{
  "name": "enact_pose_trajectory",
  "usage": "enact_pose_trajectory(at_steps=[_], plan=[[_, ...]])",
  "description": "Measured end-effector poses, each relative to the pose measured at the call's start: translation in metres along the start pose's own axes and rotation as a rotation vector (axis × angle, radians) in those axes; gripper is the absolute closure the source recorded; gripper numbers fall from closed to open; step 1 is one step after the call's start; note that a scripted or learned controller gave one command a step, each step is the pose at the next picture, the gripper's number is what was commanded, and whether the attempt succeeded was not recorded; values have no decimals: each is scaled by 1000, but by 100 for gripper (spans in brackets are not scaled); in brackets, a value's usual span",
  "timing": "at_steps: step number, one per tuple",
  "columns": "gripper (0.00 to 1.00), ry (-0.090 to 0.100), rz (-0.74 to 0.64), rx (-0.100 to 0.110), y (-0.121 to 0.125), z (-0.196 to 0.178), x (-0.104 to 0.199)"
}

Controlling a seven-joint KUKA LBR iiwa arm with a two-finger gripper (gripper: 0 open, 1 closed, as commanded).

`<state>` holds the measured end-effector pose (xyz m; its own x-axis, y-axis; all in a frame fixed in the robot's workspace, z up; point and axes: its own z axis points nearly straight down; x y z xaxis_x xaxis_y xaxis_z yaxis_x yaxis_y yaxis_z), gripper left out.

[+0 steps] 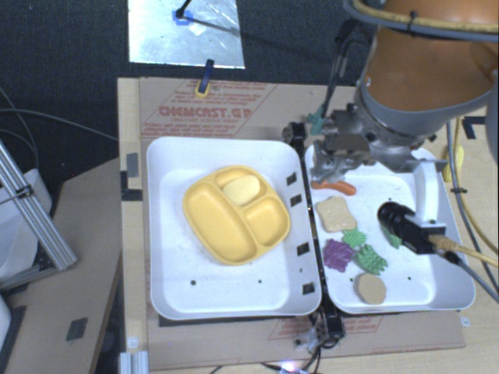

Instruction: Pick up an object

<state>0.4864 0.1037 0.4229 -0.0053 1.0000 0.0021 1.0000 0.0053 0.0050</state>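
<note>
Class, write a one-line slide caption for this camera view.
The arm's gripper hangs over the right bin of toy food, above an orange carrot; a yellow tray sits in the left bin.

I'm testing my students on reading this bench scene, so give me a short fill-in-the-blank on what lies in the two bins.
1. The yellow divided plate lies in the ____ bin.
2. The plate has ____ compartments.
3. The purple toy lies in the same bin as the toast slice, which is the ____ bin.
4. The gripper hangs just above an ____ carrot.

Missing words: left; three; right; orange
</note>
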Motion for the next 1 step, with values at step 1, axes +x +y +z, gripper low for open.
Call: enact_pose_trajectory(at_steps=[1], plan=[[100, 0, -2, 0, 11, -22, 41]])
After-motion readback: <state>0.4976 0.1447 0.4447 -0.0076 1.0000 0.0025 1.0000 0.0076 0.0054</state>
